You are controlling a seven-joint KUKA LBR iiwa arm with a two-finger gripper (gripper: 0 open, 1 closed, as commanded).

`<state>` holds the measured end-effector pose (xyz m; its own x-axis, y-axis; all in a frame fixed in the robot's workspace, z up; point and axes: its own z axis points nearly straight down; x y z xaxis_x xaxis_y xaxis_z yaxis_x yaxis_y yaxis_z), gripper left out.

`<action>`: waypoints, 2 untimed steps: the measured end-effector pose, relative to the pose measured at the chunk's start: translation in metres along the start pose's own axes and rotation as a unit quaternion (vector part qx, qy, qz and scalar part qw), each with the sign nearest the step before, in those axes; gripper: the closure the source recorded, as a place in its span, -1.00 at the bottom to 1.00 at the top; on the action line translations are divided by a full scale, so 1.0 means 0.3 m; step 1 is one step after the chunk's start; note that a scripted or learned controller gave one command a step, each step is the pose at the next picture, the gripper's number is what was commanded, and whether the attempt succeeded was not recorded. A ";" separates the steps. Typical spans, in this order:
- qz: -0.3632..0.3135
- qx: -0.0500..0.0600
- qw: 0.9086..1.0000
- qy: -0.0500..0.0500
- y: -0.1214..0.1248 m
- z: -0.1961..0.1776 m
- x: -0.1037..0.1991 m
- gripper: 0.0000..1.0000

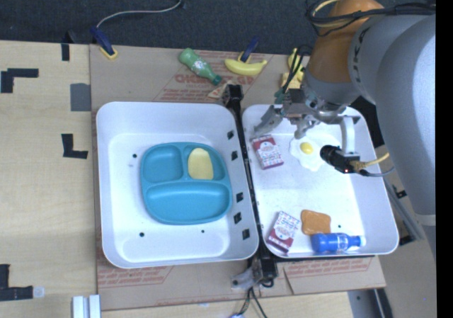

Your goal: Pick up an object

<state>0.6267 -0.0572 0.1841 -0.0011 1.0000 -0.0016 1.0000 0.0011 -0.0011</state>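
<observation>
My gripper (286, 124) hangs over the far end of the right bin (368, 168), its fingers spread open with nothing between them. Just below it lie a small red packet (267, 151) and a toy fried egg (306, 154). Toward the near end of the same bin sit a red-and-white box (283, 230), an orange piece (316, 222) and a blue bottle (336, 242).
In the left bin (120, 132) a blue divided plate (185, 185) carries a yellow item (200, 163). Behind the bins, on the cardboard, lie a green bottle (199, 66) and a banana (245, 65). The grey arm (396, 83) covers the right bin's far right corner.
</observation>
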 end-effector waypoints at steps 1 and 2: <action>0.000 0.000 1.000 0.000 0.121 0.000 -0.008 -1.00; 0.000 0.000 1.000 0.000 0.138 0.000 0.095 -1.00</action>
<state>0.6681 -0.0287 0.1841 -0.0012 1.0000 -0.0007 1.0000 0.0012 -0.0007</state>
